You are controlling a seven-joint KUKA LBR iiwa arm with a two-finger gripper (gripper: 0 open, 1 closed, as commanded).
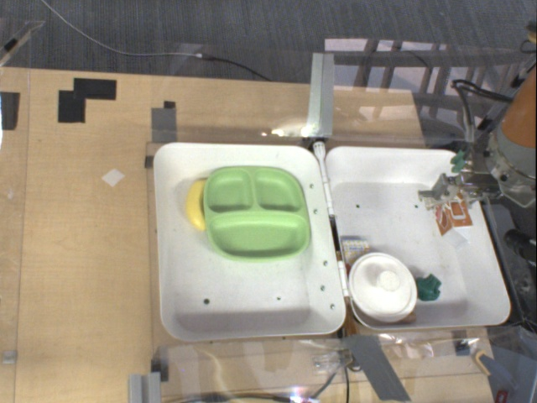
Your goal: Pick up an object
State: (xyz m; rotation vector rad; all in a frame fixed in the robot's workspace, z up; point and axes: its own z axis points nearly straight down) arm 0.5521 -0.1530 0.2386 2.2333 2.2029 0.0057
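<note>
**White bins, arm over the right one**

Green divided plate (255,211) fills the left bin (180,300), hiding most of a yellow piece (195,206). Right of that plate, the right bin (377,175) holds a white lidded bowl (383,286), an orange packet (454,214) and a small green toy (430,287). The gripper (447,190) hangs touching the packet, probably to grab it; I cannot tell whether its fingers are closed.

We see the arm (518,133) cut off by the right edge. Green plate (255,211) covers most of a yellow object (195,206), can't tell what it is. Small packet (354,248) partly hidden behind the white bowl (383,286), label too small to read
</note>
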